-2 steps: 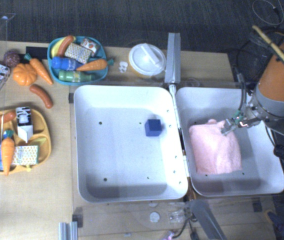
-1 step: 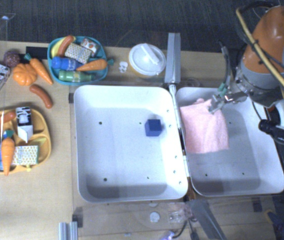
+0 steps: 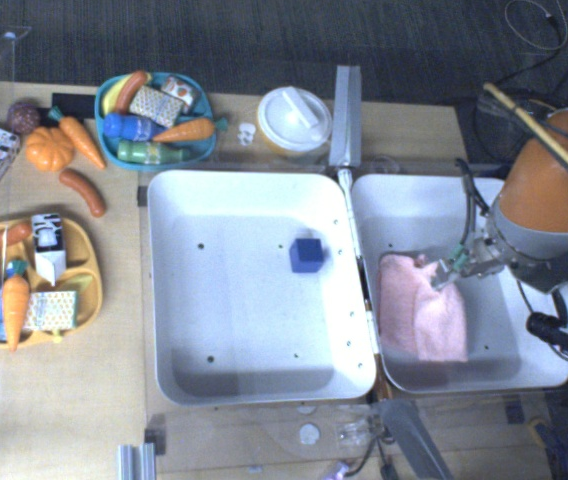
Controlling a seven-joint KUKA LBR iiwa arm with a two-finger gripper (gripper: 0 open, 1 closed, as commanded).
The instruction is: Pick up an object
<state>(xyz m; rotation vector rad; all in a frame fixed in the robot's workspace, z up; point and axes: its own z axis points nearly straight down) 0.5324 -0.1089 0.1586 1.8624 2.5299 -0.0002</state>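
A small blue cube [image 3: 307,254] sits alone in the left white bin [image 3: 214,368], right of its middle. A pink cloth [image 3: 421,310] lies crumpled in the right white bin [image 3: 524,363], against its left side. My gripper [image 3: 452,268] reaches in from the right and is low over the cloth's upper right corner, touching or nearly touching it. The grey arm with its orange band [image 3: 542,193] rises above the right bin's far right side.
A blue bowl [image 3: 154,120] of toy food and a white lidded tub [image 3: 294,118] stand behind the left bin. A yellow plate [image 3: 30,280] of toys, a toy pumpkin [image 3: 48,149] and a sausage [image 3: 84,192] lie left of it. Cables hang at the right.
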